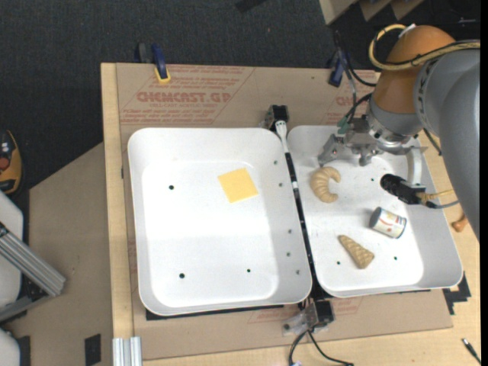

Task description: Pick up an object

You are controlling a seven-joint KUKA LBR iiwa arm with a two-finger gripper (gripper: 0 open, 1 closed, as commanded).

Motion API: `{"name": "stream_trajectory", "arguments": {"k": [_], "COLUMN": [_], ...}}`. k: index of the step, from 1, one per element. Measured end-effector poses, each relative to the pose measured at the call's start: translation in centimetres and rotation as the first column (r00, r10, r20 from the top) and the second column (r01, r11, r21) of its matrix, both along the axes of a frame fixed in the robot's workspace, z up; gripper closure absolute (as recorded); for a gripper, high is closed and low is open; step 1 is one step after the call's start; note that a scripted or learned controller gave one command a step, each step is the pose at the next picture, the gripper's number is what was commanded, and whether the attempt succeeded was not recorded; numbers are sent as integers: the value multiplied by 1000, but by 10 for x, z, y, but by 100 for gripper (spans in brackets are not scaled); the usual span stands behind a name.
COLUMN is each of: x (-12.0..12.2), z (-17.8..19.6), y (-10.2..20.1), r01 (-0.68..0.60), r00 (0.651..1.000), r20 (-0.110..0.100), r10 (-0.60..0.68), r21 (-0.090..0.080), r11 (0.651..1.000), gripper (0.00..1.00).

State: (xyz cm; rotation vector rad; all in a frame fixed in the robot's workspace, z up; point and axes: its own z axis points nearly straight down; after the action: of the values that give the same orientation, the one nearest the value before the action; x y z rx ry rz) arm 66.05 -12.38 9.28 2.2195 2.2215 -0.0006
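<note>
The bench (114, 204) carries 2 shallow white bins side by side on a tan board printed with red lettering, and 2 blue clamps (160, 61) grip the board's far edge. The left bin (198, 258) holds 1 thing, a flat yellow square (238, 184) lying slightly turned in its far half, well apart from every wall. The right bin (415, 261) holds 3 things. A pale tan croissant (326, 184) lies near the bin's left wall with its curve opening toward the divider. A small can (389, 222) with a white and red label lies on its side toward the right, one round end facing the camera. A ridged tan cone (356, 251) lies nearer the front edge, its point aimed up and to the left. These 3 are apart from one another. The grey arm (450, 90) with its orange band reaches in from the right and ends at the gripper (345, 158) over the far end of the right bin. Its fingers (328, 151) are spread apart with bare white bin floor showing between them and nothing grasped. The croissant lies just in front of the gripper, near the left finger; I cannot tell if they touch.
</note>
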Motion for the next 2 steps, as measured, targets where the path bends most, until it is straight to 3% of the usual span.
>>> {"name": "stream_trajectory", "arguments": {"k": [1,2], "x": [-41,-98], "z": [-9,-8], "y": [4,13], "r01": [2,2], "r00": [1000,1000], "r20": [-7,-7], "r10": [-2,-2], "r21": [3,4], "r11": [1000,1000], "gripper": [0,0]}}
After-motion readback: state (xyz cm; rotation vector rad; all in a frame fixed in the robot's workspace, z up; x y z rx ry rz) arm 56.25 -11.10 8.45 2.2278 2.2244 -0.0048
